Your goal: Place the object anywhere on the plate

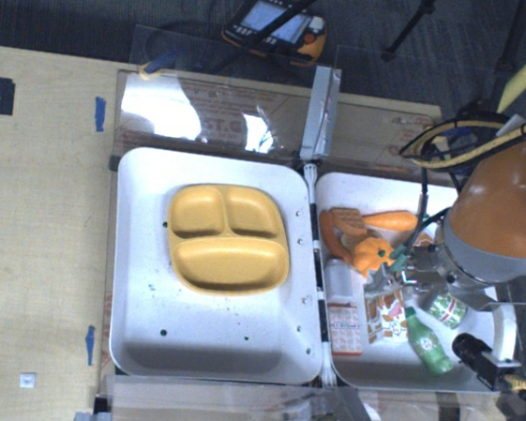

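— Where is the plate?
— The yellow three-compartment plastic plate [229,239] lies in the left white bin [137,323], nothing on it.
— And the end effector [396,272]?
— Low in the right white bin [496,321], among an orange toy carrot [389,219], an orange pepper [367,255] and a green bottle [427,342]. Whether it grips anything, I cannot tell.

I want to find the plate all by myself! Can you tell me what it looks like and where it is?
Look at the left white bin of the two on the bench. The plate lies in its upper middle, alone. It is yellow, with rounded corners and three sunken sections, two small on top and one wide below; the food and bottles are all in the other bin.
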Tool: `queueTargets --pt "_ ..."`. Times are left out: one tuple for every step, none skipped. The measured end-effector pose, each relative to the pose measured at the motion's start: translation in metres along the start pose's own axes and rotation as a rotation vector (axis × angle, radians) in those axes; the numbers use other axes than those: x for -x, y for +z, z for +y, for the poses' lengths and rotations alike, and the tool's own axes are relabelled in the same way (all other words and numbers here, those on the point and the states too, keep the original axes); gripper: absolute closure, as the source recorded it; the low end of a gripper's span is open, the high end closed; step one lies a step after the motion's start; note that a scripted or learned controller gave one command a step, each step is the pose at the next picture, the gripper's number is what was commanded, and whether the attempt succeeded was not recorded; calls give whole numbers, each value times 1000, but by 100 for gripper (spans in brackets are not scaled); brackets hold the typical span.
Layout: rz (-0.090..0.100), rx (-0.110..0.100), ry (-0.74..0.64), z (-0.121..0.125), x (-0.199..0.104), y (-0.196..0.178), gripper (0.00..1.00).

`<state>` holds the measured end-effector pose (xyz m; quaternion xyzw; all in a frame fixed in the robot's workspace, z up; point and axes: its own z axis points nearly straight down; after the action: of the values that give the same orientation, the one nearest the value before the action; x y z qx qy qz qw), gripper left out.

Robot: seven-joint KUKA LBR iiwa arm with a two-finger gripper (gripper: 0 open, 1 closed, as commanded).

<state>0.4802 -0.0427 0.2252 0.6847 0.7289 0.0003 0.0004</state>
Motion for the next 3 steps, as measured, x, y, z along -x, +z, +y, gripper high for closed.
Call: queueTargets --pt "0 -2 -46 47 -72 -31 100" --pt "-1 -1 15 168 -85 -41 100" --pt "-1 -5 94 171 -125 35 100"
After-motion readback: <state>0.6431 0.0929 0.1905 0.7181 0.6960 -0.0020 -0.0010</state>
